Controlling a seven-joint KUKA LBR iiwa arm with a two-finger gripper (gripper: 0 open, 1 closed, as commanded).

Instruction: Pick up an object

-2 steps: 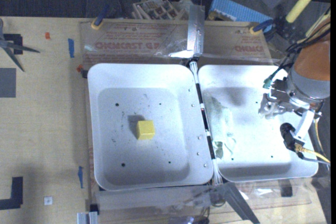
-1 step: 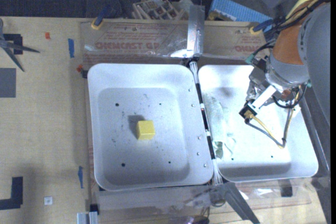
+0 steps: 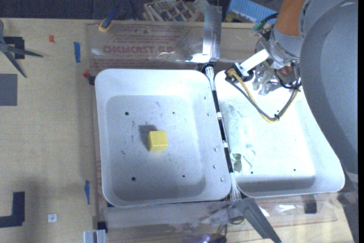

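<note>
Down on the bench [image 3: 45, 122], side by side and touching along a dark seam: two shallow white bins. In the left bin [image 3: 103, 85], flat on the floor a little nearer than the middle: a small yellow block [image 3: 157, 140], alone, well clear of every wall, with a soft shadow at its far left side. Around it, only dark specks and scuffs on the white plastic.

Over the far end of the right bin [image 3: 327, 176], close to the seam: the gripper [image 3: 270, 78], hanging on the grey arm [image 3: 335, 65] reaching in from the right, with the orange band [image 3: 293, 8] above the wrist. Not possible to tell whether spread or pressed together, as the metal parts blur into glare there; nothing yellow seen at the tip. Well apart from the block, with the seam between them.

Below the wrist, looping over the right bin's floor: a yellow cable [image 3: 267, 114]. Near the seam on that floor: a small greenish scrap [image 3: 236, 163], perhaps debris, too small to name.

Behind the bins: a clear sheet with red lettering [image 3: 148, 45] and an upright metal strip [image 3: 211, 31]
</note>
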